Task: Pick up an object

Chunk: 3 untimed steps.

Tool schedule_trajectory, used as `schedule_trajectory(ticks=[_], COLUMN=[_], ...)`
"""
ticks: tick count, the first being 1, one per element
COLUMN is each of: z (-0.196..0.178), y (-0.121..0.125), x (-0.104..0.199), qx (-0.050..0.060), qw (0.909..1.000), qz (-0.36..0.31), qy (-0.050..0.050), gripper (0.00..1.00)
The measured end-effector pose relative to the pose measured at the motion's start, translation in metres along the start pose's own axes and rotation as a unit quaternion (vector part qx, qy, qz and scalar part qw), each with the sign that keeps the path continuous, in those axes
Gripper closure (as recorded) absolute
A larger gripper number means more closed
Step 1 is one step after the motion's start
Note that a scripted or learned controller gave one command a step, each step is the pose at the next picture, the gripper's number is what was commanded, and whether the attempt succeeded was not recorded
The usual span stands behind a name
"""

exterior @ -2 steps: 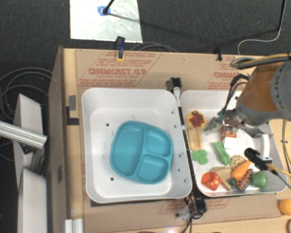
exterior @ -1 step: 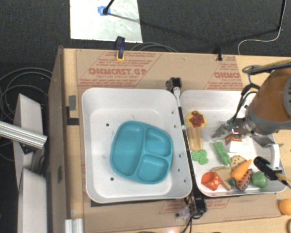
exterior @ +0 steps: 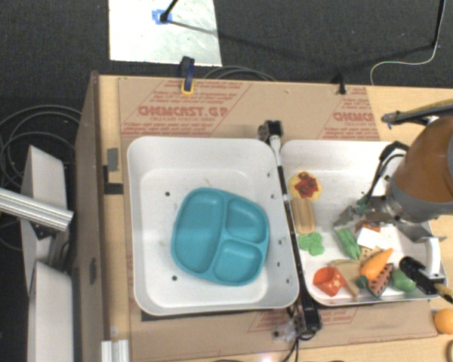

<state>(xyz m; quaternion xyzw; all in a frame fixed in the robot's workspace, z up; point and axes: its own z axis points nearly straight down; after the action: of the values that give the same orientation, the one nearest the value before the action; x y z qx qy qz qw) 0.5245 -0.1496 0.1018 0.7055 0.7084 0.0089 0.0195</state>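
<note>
Approach step. Arm low over right bin, jaws among toy food: green piece just below, carrot nearer. Cannot tell whether the jaws are released or clenched. Next: settle over one piece, clench, lift.

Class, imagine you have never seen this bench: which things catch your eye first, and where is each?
A blue divided plate lies alone in the left bin. The right bin holds a clutter of small toy foods, such as an orange carrot and a red piece. The grey arm's gripper hangs over that clutter.
</note>
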Motion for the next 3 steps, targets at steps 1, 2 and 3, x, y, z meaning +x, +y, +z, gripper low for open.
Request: schedule_trajectory(ticks=[1, 2, 3], z=[-0.014, -0.088, 0.024], y=[0.004, 0.002, 0.048], x=[-0.003, 0.084, 0.029], qx=[-0.004, 0.017, 0.019], qw=[1.0000, 0.9998, 0.9998], qz=[0.001, -0.004, 0.003], qy=[-0.003, 0.009, 0.007], gripper=[1.00, 1.00, 1.00])
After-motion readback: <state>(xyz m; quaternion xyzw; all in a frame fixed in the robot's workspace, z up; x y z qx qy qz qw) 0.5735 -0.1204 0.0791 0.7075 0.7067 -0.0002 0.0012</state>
